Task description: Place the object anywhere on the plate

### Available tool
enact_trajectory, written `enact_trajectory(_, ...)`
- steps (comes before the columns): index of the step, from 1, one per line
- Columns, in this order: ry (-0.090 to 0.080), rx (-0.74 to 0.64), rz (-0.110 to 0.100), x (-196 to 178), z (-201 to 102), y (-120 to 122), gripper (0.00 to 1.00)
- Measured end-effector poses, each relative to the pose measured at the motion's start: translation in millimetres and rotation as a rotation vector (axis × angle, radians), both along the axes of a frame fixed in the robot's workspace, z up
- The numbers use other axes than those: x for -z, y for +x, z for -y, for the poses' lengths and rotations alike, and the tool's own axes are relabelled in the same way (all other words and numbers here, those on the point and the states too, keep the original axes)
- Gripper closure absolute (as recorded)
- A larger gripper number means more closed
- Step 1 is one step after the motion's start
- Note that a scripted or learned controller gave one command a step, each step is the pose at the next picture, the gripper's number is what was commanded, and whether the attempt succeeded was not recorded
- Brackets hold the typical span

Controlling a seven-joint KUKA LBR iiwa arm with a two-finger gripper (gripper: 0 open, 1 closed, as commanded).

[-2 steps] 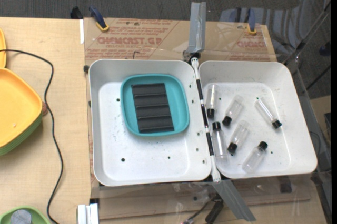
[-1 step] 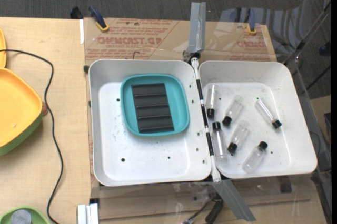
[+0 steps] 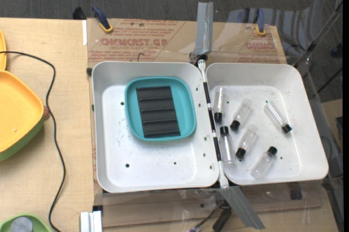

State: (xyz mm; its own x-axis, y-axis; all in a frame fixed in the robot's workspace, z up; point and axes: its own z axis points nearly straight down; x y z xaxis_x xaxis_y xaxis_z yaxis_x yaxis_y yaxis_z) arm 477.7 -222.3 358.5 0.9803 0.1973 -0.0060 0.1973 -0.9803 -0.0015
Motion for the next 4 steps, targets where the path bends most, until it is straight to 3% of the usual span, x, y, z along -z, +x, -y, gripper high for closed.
enact_trajectory(1, -0.001, -0.005, 0.001, -81.7, -0.3, 27.8, 0.0)
enact_trajectory(2, 0.0, -0.001, 0.0, -81.7, -0.2, 6.4, 0.0)
enact_trajectory(3, 0.0, 0.0, 0.0, -18.8, 0.0, 0.1, 0.0)
enact_trajectory(4, -0.001, -0.005, 0.001, -81.7, -0.3, 26.7, 0.0)
